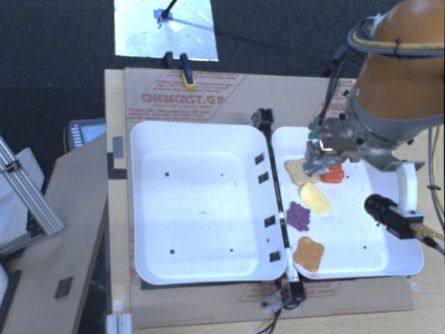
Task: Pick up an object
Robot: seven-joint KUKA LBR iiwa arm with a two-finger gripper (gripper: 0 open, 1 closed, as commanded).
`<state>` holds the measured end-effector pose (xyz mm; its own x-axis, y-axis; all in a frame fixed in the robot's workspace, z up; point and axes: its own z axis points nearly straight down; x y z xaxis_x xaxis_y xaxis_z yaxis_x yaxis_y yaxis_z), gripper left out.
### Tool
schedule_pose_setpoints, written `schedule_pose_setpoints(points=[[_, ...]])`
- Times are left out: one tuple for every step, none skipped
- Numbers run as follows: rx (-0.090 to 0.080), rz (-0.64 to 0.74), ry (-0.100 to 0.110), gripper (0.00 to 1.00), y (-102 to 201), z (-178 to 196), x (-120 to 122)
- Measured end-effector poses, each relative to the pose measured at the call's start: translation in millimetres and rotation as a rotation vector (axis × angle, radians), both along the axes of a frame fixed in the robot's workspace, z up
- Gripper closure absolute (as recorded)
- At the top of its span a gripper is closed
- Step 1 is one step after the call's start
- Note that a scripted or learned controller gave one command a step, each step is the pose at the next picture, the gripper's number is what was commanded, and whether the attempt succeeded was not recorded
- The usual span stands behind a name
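Gripper (318,160) hangs low in the right bin (400,256), over a tan piece (297,171) and red piece (333,175). Beyond both bins lies printed cardboard (184,96), then dark carpet (55,40) with a shiny sheet (165,19).

A brown cardboard sheet (188,92) printed with red lettering lies on the bench (83,214) under the bins. A yellow-and-blue clamp (186,72) grips its far edge. Beyond it, a shiny silver plate (165,19) rests on dark carpet (55,47).
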<state>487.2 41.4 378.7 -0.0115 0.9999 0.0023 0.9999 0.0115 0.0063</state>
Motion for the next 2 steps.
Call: schedule_pose_setpoints(points=[[0.0, -0.002, -0.002, 1.0, 60, 35, 26], [0.001, -0.003, 0.0, 1.0, 92, 82, -1]])
